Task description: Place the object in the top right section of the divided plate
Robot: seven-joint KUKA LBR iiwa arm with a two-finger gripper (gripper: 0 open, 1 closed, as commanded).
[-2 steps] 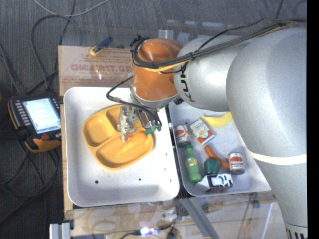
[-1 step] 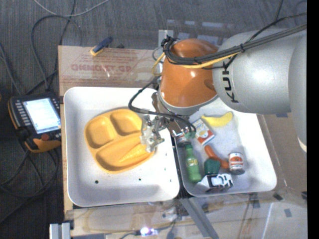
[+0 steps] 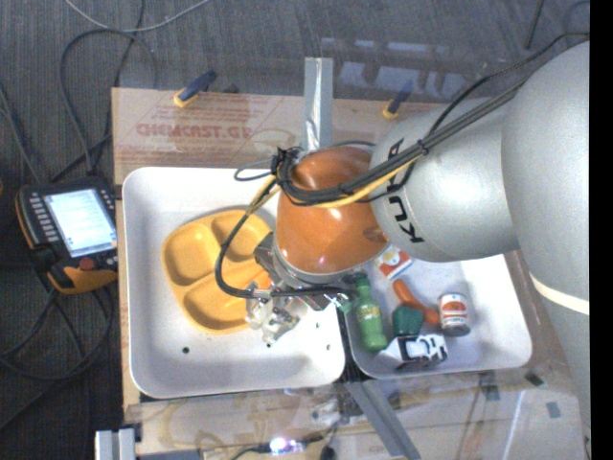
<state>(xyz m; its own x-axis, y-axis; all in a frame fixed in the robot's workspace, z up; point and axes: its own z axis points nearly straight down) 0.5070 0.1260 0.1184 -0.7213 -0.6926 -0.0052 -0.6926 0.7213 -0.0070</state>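
arm (image 3: 498, 161) in from right, bent down, orange band (image 3: 326, 214) above wrist, cables looped round it; gripper (image 3: 278, 319) pointing down, low

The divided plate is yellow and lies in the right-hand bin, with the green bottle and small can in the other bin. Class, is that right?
Not quite. The camera view shows the yellow divided plate lying in the left-hand bin, not the right-hand one. The green bottle and small can are indeed in the other bin, on the right.
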